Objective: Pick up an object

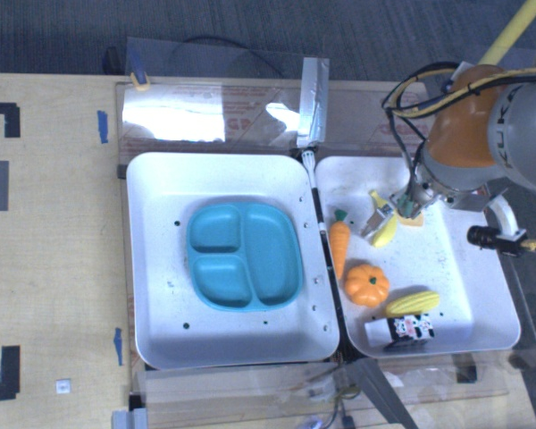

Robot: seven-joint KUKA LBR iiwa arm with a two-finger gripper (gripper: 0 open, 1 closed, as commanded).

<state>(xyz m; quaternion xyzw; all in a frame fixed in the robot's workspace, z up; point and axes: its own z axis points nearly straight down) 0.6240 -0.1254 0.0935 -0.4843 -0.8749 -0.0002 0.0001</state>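
Note:
My gripper (386, 214) hangs low over the upper middle of the right bin (482, 324), under the orange wrist band. A small yellow piece (386, 233) lies right at its tip, touching or just beneath it. Left of that, an orange carrot (339, 247) with a green top lies along the bin's left wall. An orange pumpkin (366, 285) sits below the carrot. A yellow corn cob (412, 303) lies to the pumpkin's right, and a black-and-white box (405, 329) rests near the front wall.
The left bin (152, 239) holds a blue divided plate (246, 255). A metal post (313, 105) and a clear sheet (174, 114) stand behind the bins. Cables (411, 96) loop around the arm at the upper right.

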